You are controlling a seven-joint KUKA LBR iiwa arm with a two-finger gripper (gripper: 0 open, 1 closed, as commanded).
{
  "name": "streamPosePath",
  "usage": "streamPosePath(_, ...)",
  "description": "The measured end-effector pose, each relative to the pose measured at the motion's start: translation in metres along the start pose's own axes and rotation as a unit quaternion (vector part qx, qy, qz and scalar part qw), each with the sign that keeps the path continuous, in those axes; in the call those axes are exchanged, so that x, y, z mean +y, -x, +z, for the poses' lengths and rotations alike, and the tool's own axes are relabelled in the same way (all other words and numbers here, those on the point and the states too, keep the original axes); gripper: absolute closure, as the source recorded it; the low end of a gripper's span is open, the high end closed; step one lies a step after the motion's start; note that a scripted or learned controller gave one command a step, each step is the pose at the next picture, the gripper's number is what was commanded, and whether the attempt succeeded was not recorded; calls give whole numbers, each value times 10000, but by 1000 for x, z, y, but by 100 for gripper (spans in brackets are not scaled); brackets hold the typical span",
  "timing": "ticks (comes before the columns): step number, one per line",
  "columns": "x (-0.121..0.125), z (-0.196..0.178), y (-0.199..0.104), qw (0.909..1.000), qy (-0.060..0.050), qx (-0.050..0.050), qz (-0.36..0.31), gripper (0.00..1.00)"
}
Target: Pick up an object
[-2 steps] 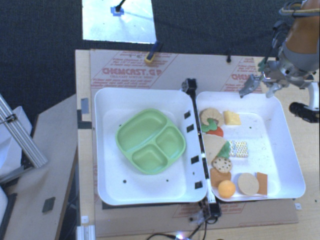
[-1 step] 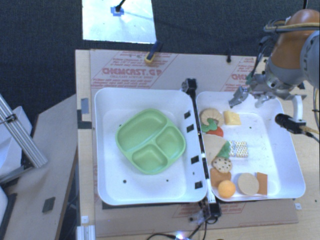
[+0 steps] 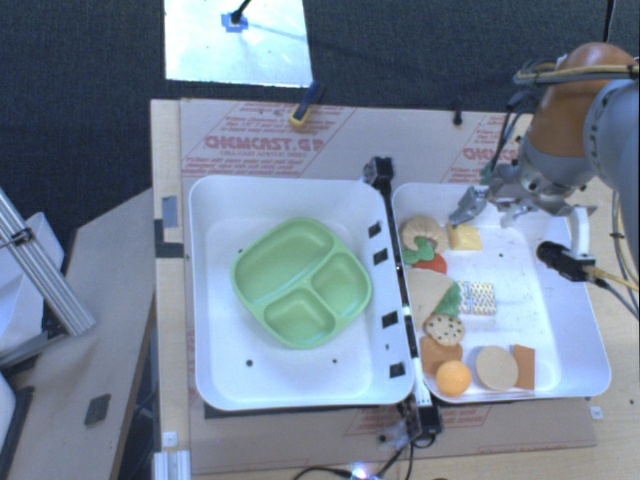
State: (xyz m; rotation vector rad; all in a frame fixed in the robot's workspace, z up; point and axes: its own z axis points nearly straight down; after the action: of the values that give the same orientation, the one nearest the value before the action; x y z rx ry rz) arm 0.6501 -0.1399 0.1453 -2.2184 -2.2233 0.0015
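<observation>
Now the gripper (image 3: 478, 206) is poised above the yellow cheese block (image 3: 465, 237) in the right bin (image 3: 580, 338) — fingers parted, nothing yet grasped.

Two bins sitting side by side on the table (image 3: 120, 268). Left bin (image 3: 215, 218) holding a divided plate (image 3: 300, 283) near its middle. Right bin (image 3: 570, 328) holding items along its left side: cheese (image 3: 464, 237) at the back, cookie (image 3: 443, 329) midway, ball (image 3: 454, 377) and disc (image 3: 495, 368) at the front. Pincer (image 3: 492, 206) hanging over the right bin's back, just beside the cheese.
</observation>
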Motion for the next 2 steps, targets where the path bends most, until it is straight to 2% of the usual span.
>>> streamPosePath(1, 4, 59, 4, 10000, 17, -6, 1, 0)
streamPosePath(2, 5, 60, 4, 10000, 23, -4, -5, 0)
